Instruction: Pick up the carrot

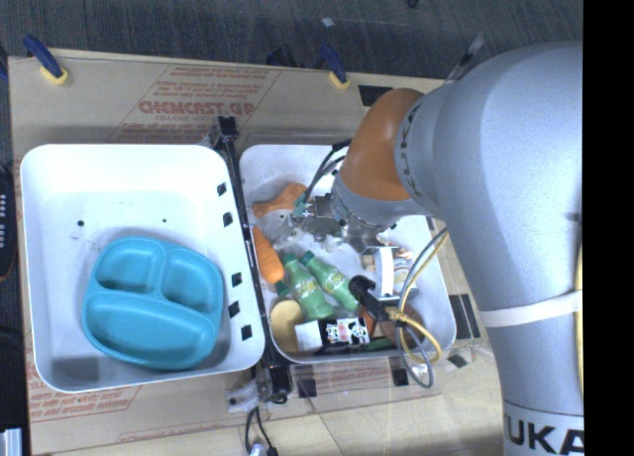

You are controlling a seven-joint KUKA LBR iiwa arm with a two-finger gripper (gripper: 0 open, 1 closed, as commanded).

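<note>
Camera view has the gripper [319, 214] over the right bin [444, 317], can't tell its state, so it should probably shift toward the carrot [267, 256] by the left wall.

Glossy plastic over matt board

Smooth white plastic bins [40, 276] sit on a matt, cardboard-like printed table [188, 97]; the blue tray [154, 300] looks satin plastic, the arm [505, 176] smooth grey.

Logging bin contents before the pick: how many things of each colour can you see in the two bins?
Blue: 1, the divided tray
Orange: 2, the carrot and an orange piece
Green: 2, the green bottles
Yellow: 1, a round yellow thing
Black-and-white: 1, a carton
Total: 7; the arm hides others.
</note>
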